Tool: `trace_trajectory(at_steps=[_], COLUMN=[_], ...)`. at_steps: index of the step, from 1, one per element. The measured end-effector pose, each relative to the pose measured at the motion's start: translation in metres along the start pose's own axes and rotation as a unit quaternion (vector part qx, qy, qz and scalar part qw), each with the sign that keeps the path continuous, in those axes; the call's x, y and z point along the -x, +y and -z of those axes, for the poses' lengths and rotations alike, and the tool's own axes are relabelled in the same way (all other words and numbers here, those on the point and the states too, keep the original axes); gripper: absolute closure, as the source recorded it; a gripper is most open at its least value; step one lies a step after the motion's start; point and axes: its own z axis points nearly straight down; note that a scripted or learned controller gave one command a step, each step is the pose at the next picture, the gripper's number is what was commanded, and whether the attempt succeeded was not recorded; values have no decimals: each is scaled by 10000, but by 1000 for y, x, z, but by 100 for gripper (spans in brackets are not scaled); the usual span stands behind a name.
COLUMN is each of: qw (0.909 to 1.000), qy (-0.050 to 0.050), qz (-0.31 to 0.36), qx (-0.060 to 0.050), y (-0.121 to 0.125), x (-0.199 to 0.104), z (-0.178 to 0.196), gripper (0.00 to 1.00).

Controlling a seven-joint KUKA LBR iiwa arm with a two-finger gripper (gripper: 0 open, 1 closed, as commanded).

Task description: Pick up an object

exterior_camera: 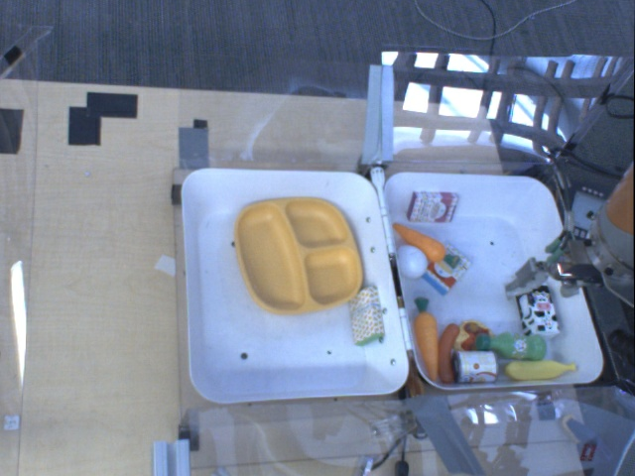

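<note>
Yellow banana [539, 370] sits at the right bin's [496, 198] near wall. We see the claw [537, 278] low at the right side, fingers spread, gripping nothing, just above the black-and-white cow toy [538, 313] (likely target). Risk: green toy [516, 346] crowds it, so a finger could clip it and shove the cow away.

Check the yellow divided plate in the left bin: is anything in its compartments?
Empty. The yellow divided plate lies flat in the left bin, all three compartments bare; a small patterned packet rests against its rim.
</note>
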Motion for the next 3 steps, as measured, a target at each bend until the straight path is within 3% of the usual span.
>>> trace_trajectory(at_steps=[1,2,3], qw=[9974,9998,9997], qy=[-4,6,3], qz=[715,-191,-236], qx=[15,24,28], y=[40,137,56], x=[30,28,-1], z=[-110,-114,-112], gripper=[0,0,0])
